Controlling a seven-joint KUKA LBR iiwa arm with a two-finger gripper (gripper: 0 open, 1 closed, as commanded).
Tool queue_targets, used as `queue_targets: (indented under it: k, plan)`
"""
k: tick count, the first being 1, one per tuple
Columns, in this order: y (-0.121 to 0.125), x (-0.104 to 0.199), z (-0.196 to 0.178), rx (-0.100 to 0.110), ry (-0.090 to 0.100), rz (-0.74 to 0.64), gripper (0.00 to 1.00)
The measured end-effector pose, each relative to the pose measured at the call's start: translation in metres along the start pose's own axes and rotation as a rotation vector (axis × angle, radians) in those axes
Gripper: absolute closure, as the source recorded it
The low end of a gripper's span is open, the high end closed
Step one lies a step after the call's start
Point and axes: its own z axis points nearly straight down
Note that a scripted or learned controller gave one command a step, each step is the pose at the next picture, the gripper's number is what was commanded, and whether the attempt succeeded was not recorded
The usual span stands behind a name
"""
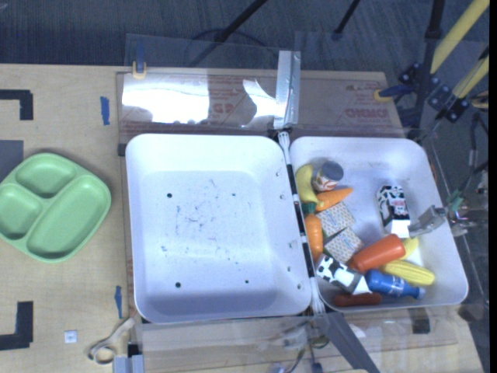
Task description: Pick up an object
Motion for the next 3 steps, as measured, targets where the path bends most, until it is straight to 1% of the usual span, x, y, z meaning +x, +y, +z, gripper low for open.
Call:
queue_targets:
  k: [1, 2, 3]
  plan:
    - [0.046, 0.017, 0.115, -0.005, 0.004, 0.187, 0.0]
    - [0.046, 0.017, 0.104, -0.008, 0.002, 0.188, 1.0]
    - [0.042, 0.052, 0.005, -0.001, 0.0, 0.112, 1.0]
